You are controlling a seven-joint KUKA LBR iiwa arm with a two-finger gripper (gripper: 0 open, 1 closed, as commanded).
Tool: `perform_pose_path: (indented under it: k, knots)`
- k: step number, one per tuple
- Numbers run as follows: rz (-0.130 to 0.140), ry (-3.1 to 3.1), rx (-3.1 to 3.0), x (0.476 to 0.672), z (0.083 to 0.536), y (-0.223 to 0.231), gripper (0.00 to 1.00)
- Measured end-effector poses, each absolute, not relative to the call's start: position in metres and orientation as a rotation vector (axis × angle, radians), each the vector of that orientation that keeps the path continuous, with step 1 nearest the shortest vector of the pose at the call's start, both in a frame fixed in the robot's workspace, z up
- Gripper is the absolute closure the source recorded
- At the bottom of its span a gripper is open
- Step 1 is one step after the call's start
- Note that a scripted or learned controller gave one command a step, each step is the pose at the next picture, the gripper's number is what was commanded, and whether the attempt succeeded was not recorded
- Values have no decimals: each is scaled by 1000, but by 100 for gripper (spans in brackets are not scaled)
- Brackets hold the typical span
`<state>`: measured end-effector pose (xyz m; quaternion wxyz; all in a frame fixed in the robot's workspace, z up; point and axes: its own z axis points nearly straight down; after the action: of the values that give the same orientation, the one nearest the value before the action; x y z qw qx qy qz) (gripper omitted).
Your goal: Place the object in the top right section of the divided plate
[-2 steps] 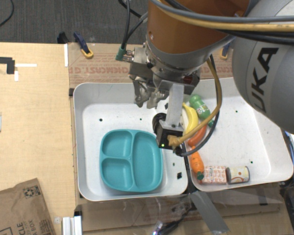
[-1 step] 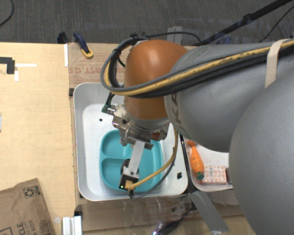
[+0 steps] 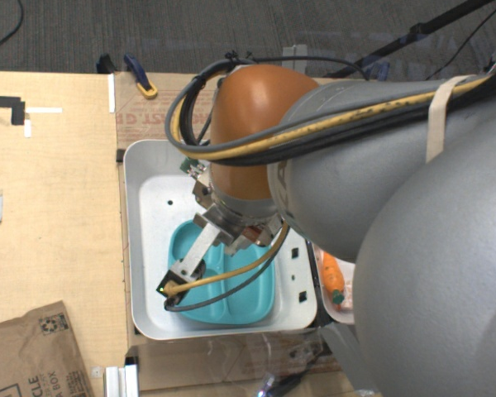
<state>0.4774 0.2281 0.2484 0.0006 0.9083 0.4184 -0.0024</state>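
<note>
The big grey arm (image 3: 388,188) hides the back part of the blue plate (image 3: 250,301). An orange thing (image 3: 334,276) near the bench's right edge is half hidden under the arm.

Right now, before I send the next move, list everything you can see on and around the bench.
white bin: one, white, centre of the view, holding the plate.
divided plate: one, teal, in the lower part of that bin, partly under the arm.
orange object: one, orange, carrot-like, right of that bin, largely hidden by the arm.
clamp: one, blue and yellow, at the bench's far edge.
black piece: one, black, L-shaped, upper left of the bench.
cardboard box: one, brown, lower left corner.
arm: one, grey with an orange band, reaching in from the right over the bin.
</note>
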Motion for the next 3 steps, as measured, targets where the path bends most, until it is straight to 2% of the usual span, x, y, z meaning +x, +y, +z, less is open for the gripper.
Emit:
perform_pose_path:
  k: [1,2,3]
  knots:
    - [-8,1591,2709,477,115,227,100]
    - [20,1266,2883,481,103,232,100]
    - [-7,1580,2714,478,230,186,100]
